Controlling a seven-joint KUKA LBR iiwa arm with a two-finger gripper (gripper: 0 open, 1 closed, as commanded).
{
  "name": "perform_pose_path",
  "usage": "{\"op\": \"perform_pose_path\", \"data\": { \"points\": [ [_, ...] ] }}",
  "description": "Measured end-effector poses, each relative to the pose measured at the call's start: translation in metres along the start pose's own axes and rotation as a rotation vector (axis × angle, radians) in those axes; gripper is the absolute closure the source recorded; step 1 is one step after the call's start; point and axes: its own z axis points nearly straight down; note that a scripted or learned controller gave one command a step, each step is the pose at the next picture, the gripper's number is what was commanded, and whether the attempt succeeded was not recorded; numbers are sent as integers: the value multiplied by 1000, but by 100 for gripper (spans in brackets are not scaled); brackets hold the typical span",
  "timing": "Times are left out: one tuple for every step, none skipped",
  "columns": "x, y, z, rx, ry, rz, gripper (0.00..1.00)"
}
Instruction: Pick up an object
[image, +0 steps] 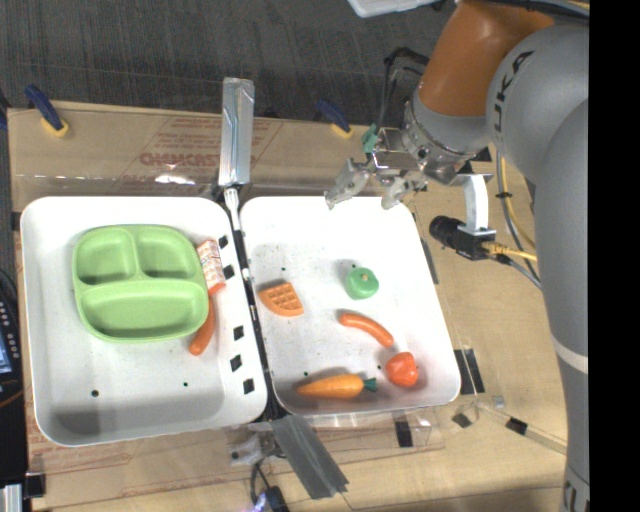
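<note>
Gripper (368, 190): above right bin's (430, 290) far rim, fingers spread, holding nothing.
Carrot (331, 386): right bin, near wall; long axis left-right, green top pointing right.
Sausage (366, 327): just beyond carrot, slanting near-right.
Tray (138, 282): left bin.

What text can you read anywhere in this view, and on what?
"KUKA", partly cut off, on the arm.
Red print, mirrored and too faint to read, on the cardboard behind the bins.
Print on the small packet beside the green tray: too small to read.
</note>
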Motion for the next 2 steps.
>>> {"op": "perform_pose_path", "data": {
  "points": [
    [-27, -65, 68, 1, 1, 155, 0],
    [-76, -70, 169, 4, 1, 183, 0]
  ]
}}
